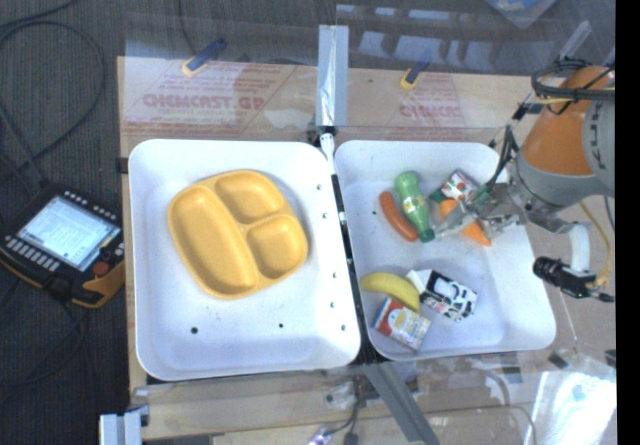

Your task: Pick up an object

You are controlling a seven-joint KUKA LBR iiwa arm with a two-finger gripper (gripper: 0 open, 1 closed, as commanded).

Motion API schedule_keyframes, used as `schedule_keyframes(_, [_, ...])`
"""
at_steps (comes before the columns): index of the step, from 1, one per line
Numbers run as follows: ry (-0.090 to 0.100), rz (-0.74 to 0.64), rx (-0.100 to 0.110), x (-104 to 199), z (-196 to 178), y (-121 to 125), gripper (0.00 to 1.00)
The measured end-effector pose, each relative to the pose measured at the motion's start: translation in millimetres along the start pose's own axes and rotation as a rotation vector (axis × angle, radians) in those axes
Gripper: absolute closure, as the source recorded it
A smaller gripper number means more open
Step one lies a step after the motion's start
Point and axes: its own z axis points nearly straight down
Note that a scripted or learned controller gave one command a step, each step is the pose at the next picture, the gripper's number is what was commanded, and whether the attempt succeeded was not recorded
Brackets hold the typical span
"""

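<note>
Green bottle [411, 201] upright-to-frame, slightly tilted

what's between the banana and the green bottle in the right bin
In the camera view, bare white bin floor separates the banana from the green bottle; the orange hot dog lies beside the bottle, just left.

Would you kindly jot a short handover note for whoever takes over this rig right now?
Hand: low in the right bin, among the toys near its far side; grip unclear.
Right bin holds a green bottle, hot dog, banana, small carton and a black-and-white pack.
Left bin holds the yellow tray.
Done: nothing visibly lifted.
Left: grasp and raise one thing.
</note>
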Motion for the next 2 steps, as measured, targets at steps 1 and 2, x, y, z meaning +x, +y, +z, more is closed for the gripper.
schedule_keyframes(1, [0.003,-0.003,0.003,1,-8,0,1.0])
schedule_keyframes(2, [0.001,-0.042,-0.015,-14,27,82,1.0])
